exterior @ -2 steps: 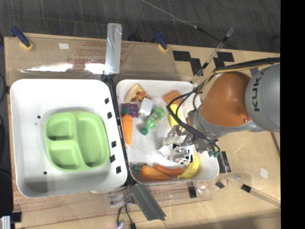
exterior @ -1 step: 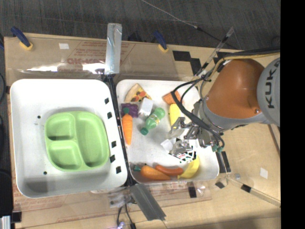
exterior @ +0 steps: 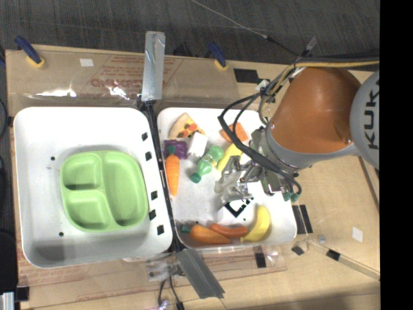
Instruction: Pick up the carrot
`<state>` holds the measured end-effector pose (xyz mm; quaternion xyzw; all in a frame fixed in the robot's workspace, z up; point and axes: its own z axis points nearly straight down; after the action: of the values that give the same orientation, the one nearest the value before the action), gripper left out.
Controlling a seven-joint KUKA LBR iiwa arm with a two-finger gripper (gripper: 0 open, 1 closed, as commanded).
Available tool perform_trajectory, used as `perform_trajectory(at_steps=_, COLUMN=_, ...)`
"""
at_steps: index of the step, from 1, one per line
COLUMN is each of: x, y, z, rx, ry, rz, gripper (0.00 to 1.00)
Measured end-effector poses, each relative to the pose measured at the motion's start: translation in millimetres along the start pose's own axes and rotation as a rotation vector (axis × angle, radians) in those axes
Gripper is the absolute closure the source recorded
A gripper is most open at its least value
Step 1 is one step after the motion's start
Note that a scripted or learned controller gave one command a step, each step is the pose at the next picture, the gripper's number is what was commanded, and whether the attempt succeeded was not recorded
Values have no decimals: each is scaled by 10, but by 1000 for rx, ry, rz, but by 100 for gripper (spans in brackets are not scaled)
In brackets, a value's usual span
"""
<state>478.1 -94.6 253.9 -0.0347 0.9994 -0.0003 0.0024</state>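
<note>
**Bench inventory: two bins, arm over the right one**

- Carrot (exterior: pixel 172 174): lies lengthwise against the right bin's (exterior: pixel 205 206) left wall, at about 9 o'clock in that bin, just below a purple toy (exterior: pixel 174 149). Free of the gripper.
- Gripper (exterior: pixel 233 185): hangs over the bin's middle, well to the carrot's 3 o'clock; whether it is wide or narrow I cannot tell, cables and metal parts blur it.
- Pizza slice (exterior: pixel 186 126): 11 o'clock corner.
- Green bottle (exterior: pixel 204 163): between carrot and gripper.
- Banana (exterior: pixel 259 223): 5 o'clock corner.
- Orange and red pieces (exterior: pixel 211 232): along the 6 o'clock wall, kind unclear.
- Left bin (exterior: pixel 39 134): holds a green divided plate (exterior: pixel 103 190).
</note>
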Motion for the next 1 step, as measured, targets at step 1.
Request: perform_trajectory(at_steps=1, x=-11, y=8, z=-97, rx=1, ry=0, rz=-6, gripper=100)
